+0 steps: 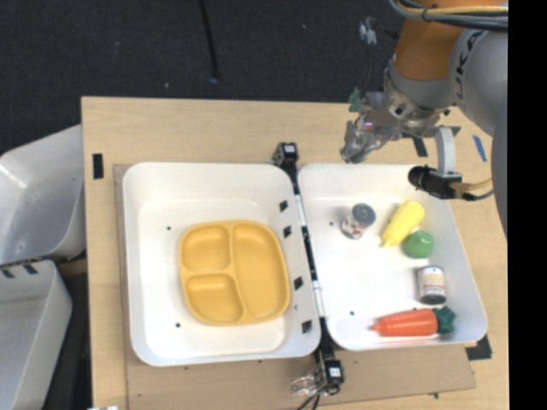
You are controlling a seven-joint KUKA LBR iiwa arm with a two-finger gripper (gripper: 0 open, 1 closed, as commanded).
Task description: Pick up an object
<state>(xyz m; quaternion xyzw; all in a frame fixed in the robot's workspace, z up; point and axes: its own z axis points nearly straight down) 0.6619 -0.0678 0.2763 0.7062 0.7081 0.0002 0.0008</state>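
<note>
The gripper (357,148) hangs at the upper right of the frame, above the far rim of the right bin (342,314), with nothing seen between its fingers; how far apart they stand cannot be told from this slant. That high, off-to-the-side post suggests a hover before any descent. The likely candidates all lie in the right bin: a small can (357,220) near the centre, a yellow object (402,222) touching a green ball (418,244), a little jar (432,284) lower right, and an orange carrot toy (410,323) along the near wall. The left bin (145,229) holds a yellow divided tray (232,272). The yellow-green pair crowd each other; the can stands freer.
</note>
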